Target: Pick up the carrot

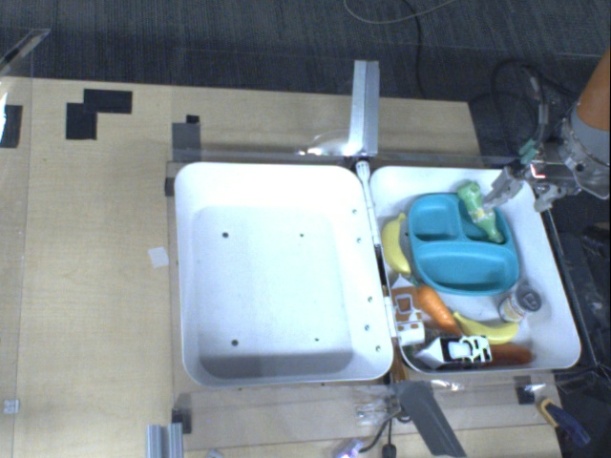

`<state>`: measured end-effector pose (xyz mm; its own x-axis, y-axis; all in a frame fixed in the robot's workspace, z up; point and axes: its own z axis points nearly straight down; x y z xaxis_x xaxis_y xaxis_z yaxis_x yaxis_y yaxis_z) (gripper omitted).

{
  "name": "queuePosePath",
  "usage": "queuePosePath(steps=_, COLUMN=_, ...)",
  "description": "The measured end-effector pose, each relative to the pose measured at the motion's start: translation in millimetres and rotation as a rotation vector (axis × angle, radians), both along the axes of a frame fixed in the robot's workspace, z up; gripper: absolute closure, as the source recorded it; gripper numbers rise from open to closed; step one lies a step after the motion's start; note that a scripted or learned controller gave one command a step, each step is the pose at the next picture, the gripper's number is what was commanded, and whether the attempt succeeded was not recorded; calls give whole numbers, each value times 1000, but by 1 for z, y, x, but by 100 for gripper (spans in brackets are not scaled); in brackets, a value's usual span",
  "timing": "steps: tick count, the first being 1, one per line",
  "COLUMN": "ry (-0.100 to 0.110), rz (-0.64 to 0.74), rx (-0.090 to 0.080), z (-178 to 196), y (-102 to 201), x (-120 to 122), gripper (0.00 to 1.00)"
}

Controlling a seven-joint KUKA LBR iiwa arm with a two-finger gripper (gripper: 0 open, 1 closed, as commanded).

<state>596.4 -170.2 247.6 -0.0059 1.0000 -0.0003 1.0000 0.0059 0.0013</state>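
Below blue tray, carrot (434,305): short, orange, lying diagonal; gripper (503,189) state unclear.

One fixed overhead camera looks down slantwise on both bins (286,175).

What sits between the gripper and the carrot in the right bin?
In the camera view, the blue divided tray lies between the gripper, at the bin's far right, and the carrot near the tray's lower left edge. A green item rests in the tray.

The carrot (434,305) is showing orange, the divided plate (463,256) turquoise blue, both bananas (393,246) yellow, the bins (277,275) white, the table (86,256) pale wood-grain.
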Motion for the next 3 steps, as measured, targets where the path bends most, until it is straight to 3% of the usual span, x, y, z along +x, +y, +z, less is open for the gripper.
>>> queuePosePath(steps=1, ry=4, rz=-265, rx=2, z=-108, y=-21, x=-28, gripper=0)
queuePosePath(steps=2, ry=2, rz=-483, rx=2, z=-106, y=-20, x=-64, gripper=0)
queuePosePath(steps=3, ry=-15, rz=-729, rx=5, z=-157, y=-23, x=-79, gripper=0)
